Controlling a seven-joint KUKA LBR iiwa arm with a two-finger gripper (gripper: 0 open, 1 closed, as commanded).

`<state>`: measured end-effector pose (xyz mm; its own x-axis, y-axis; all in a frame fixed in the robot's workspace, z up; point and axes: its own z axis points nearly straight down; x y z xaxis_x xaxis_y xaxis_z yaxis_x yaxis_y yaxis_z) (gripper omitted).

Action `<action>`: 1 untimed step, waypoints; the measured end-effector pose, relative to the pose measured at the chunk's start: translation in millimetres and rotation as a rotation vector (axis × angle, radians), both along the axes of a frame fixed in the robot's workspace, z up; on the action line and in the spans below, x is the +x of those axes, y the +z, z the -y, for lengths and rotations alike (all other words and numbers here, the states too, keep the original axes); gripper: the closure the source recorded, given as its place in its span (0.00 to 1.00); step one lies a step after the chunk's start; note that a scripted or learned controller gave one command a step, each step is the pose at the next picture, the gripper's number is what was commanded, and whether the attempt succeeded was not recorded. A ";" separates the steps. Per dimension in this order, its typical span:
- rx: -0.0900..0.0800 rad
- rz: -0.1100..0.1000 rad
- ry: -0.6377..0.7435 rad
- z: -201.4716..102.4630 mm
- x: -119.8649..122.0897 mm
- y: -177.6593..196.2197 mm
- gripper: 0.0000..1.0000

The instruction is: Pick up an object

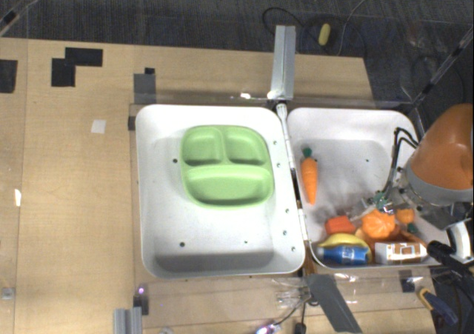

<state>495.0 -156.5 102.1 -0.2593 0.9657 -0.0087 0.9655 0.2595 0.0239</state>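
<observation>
On the left part of the wooden bench (pixel 67 199) there are some black square marks at the far side. Next comes the left white bin (pixel 159 251). A green divided plate (pixel 225 164) lies in it, flat, a little toward the far side, with two small sections at the far side and one long section at the near side.

A grey metal post (pixel 284 58) stands at the far edge, just where the two bins meet.

The right white bin (pixel 348 129) touches the left one along its side. In it, near the left wall, a toy carrot (pixel 309 177) lies with its green top pointing to the far side; it is apart from the other things. In the near part of this bin several toys are crowded together: a small red piece (pixel 340 224), a yellow piece (pixel 342 240) with a blue can-like thing (pixel 344 254) just in front of it, an orange round fruit (pixel 379 226) with a green top, and a white box (pixel 401 252) lying against the near wall.

At the right, the arm (pixel 446 158) with its orange band reaches over this bin. The gripper (pixel 386 203) is low, just above the orange round fruit and very close to it. I cannot tell if its jaws are open or closed, and I cannot tell if it touches the fruit.
</observation>
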 end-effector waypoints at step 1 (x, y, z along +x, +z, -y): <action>0.004 -0.019 -0.104 -93.0 22.3 83.3 1.00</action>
